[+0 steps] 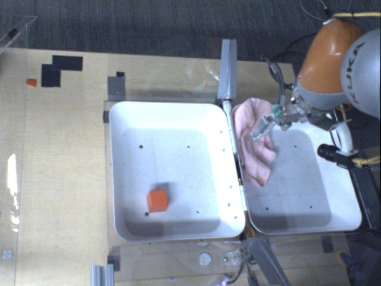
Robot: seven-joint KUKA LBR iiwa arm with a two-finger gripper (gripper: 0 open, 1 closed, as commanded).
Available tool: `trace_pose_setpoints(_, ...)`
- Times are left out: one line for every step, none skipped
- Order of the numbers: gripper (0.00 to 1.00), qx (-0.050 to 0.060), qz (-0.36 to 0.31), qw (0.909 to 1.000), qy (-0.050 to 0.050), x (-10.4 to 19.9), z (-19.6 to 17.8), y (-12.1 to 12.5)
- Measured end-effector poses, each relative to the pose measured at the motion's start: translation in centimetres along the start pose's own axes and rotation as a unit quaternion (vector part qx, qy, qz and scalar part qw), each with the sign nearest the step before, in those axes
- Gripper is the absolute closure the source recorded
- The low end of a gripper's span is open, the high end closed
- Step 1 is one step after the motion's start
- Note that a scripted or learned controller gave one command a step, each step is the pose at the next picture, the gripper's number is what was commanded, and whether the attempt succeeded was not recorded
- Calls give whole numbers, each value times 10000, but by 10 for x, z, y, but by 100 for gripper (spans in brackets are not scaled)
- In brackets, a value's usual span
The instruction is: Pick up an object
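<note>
Over the right bin (309,213) the tool (266,126) sits low at the bin's upper left, its fingers pressed into a pink cloth (255,148); whether they are parted or closed on the fabric cannot be told from this slanted view. That cloth lies crumpled along the right bin's left wall, its upper part bunched under the tool and its lower part trailing down toward the middle of the bin. Behind the tool the grey arm with its orange band (326,58) reaches in from the right, with cables looping beside it and a black fitting near the bin's right rim. Just beside the cloth, the two bins' rims meet along a narrow divider that stands between them. Across it, the left bin (172,124) holds a small orange block (158,201) near its lower left, well apart from the tool. Beyond, on the tabletop (59,177), black markers and a tiny orange square sit at the far upper left
</note>
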State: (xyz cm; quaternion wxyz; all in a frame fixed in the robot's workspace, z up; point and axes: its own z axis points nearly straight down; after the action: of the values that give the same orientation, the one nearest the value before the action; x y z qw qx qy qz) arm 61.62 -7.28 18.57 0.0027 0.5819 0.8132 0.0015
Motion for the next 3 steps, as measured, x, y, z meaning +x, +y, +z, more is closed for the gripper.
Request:
trace_pose_setpoints(0,-18,-363,9993,-13,-41,-18,9)
trace_pose_setpoints(0,-31,-696,9976,-14,-31,87,-22)
trace_pose_setpoints(0,-55,-1167,9931,-45,-24,91,-11)
